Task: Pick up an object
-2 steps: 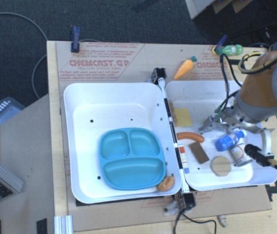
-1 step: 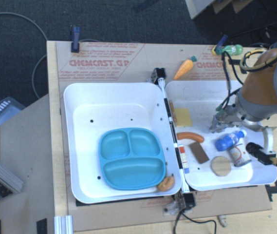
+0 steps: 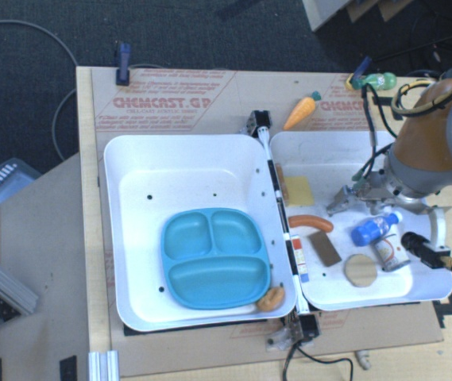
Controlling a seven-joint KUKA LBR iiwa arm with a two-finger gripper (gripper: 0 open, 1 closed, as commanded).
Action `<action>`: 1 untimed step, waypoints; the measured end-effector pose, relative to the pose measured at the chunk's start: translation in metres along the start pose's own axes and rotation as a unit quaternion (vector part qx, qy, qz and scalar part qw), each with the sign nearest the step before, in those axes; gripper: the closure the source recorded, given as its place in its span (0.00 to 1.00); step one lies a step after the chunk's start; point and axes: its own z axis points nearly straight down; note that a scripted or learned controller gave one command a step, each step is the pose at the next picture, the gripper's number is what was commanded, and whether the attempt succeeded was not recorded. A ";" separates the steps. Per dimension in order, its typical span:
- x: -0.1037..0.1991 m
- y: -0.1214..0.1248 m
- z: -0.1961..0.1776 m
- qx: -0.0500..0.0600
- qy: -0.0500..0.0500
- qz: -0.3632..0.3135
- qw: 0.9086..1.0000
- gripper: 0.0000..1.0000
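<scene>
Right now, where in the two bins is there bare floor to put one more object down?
Left bin: a broad bare strip behind the blue divided plate and along its left wall. Right bin: bare floor behind the yellow square. It is crowded around the sausage, brown block, round disc, blue bottle and gripper.

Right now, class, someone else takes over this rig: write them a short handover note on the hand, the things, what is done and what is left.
Hand: low in the right bin, nothing seen between its fingers.
Right bin: yellow pad, sausage, brown block, blue bottle, round disc.
Left bin: blue plate, a bun beside it.
Done: nothing lifted.
Left: grasp one thing and lift it.
</scene>
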 end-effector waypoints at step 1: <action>-0.012 -0.032 0.010 0.002 0.000 0.000 1.000 0.00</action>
